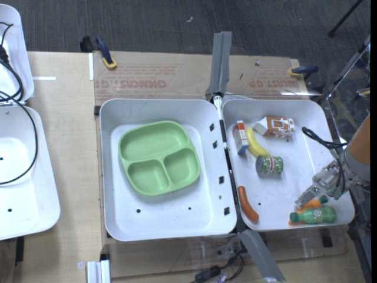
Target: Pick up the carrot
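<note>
Carrot (312, 204) lies in the right bin (277, 220), touching the green bottle (313, 216) on its upper side, so the gripper (323, 184) above it, state untellable, should descend without snagging the bottle.

Even, bright light falls from above; my white bins (112, 158) glare slightly, shadows stay soft, and the picture is a little grainy, softer toward the edges.

Red mirrored lettering runs along the cardboard sheet (147, 75) above the bins, upper centre; too blurred to read.
</note>
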